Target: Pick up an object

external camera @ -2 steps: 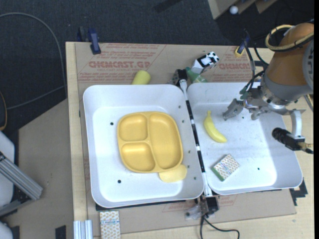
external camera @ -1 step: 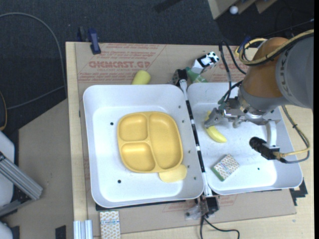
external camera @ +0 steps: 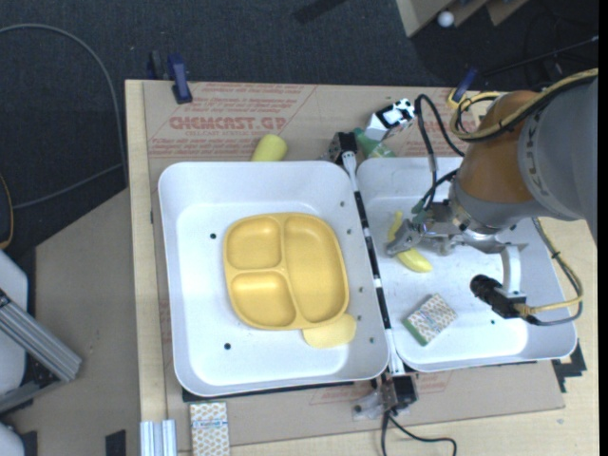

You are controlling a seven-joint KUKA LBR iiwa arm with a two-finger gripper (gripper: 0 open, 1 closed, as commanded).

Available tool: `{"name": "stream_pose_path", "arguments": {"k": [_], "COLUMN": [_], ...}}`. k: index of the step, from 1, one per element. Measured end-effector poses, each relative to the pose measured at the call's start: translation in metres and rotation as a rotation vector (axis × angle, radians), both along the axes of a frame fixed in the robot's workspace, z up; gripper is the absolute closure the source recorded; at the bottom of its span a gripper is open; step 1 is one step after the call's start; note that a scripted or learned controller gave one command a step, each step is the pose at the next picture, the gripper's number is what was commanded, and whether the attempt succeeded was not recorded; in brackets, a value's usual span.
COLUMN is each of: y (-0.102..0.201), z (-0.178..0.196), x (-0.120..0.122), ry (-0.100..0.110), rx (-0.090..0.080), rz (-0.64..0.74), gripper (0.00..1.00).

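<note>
The board under the bins reads "CHEMCAST GP" in red, upper left. In the right bin, the gripper sits over a yellow banana; whether its claw is apart or together cannot be told. A small printed packet lies lower right, its writing unreadable.

Yellow cylinder on cardboard behind left bin; blue clamp at bench's far-left edge.
</note>
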State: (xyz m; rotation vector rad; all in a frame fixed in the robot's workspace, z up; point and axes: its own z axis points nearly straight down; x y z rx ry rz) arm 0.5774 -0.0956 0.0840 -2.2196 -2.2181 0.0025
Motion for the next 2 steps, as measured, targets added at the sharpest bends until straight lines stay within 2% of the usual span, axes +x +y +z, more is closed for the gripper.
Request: {"name": "stream_pose_path", "arguments": {"k": [1, 2], "y": [0.0, 0.052], "z": [0.01, 0.115], "x": [0.001, -0.027], "ry": [-0.003, -0.006], "rx": [0.0, -0.001], "rz": [-0.001, 0.002], "gripper": [1.0, 1.0]}}
